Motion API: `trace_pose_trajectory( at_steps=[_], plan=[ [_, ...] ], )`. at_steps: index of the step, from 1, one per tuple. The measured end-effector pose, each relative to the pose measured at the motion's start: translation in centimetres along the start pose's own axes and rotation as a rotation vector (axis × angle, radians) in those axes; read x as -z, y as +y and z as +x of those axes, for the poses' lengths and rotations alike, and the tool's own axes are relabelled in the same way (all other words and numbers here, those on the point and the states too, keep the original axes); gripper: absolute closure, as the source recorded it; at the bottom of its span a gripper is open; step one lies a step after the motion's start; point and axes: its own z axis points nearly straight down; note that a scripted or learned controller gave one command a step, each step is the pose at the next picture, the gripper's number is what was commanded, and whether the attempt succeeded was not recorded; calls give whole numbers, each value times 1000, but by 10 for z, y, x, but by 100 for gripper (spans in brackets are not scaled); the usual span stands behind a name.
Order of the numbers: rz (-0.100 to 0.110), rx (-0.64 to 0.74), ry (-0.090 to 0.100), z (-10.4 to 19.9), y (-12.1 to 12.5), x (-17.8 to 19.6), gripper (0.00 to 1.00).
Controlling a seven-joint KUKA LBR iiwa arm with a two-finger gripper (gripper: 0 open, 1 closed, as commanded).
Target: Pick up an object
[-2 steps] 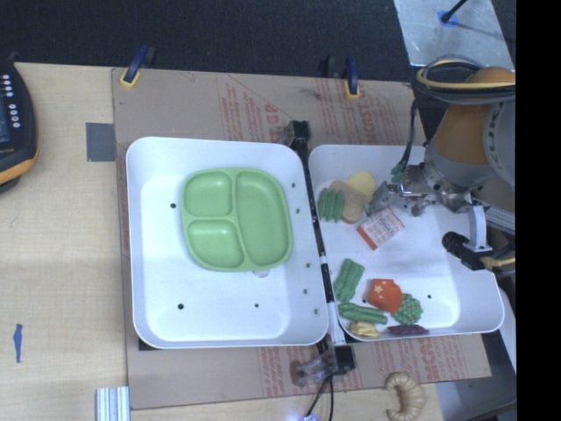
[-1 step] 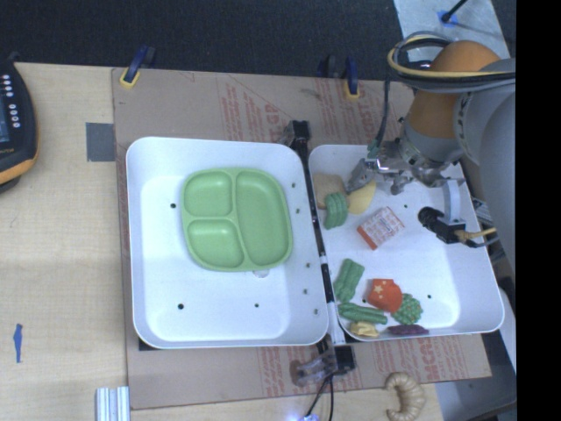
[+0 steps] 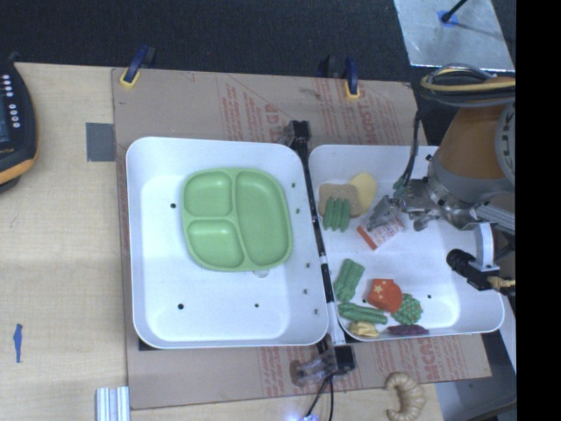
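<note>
Nothing's lifted yet. Nearest the camera, the toy food pile (image 3: 383, 303) sits in the right bin (image 3: 456, 318) (strawberry, green bits). Farther back, the gripper (image 3: 386, 220) hovers low by a red-and-white packet (image 3: 379, 233) — whether it's grasping anything, can't tell — so the pick remains.

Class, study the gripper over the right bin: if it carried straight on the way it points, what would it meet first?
Probably the small red-and-white packet just under the gripper, lying on the right bin floor. Depth is hard to judge.
</note>
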Motion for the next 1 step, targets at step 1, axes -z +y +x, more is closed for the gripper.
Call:
trace_pose_trajectory(
  at_steps=[1],
  plan=[
    [-12,6,-6,30,33,-26,0]
  ],
)
